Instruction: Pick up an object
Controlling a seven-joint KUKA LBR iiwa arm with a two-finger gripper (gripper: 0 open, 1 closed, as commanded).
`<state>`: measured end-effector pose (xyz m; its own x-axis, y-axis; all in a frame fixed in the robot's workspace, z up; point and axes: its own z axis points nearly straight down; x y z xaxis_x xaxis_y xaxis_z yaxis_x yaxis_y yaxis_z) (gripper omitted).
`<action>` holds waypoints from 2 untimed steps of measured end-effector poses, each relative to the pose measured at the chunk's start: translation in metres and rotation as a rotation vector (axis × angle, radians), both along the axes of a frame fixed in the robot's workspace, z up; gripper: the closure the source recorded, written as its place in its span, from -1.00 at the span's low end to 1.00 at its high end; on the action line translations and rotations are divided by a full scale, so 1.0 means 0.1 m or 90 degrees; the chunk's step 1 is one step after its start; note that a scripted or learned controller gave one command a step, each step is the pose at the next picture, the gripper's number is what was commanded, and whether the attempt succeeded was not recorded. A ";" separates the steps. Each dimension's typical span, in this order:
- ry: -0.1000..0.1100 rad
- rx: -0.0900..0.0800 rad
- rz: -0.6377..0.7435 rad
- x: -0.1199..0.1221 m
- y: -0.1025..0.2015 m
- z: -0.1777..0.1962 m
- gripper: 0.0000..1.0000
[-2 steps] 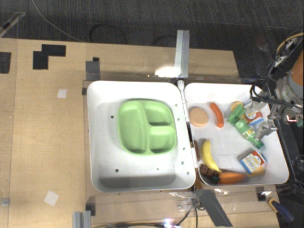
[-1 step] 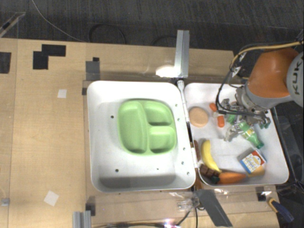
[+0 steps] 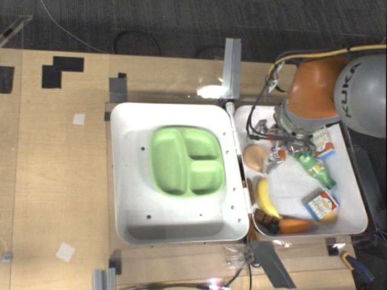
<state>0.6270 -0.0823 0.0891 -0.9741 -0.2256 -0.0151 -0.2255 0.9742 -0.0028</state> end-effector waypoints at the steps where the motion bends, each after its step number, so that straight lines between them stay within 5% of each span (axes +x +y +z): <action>1: 0.003 -0.001 0.024 0.45 -0.09 -0.01 -1.00; 2: 0.002 0.000 -0.056 0.08 -0.23 -0.01 -1.00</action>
<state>0.6351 -0.1050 0.0885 -0.9902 -0.1388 -0.0124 -0.1388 0.9903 -0.0017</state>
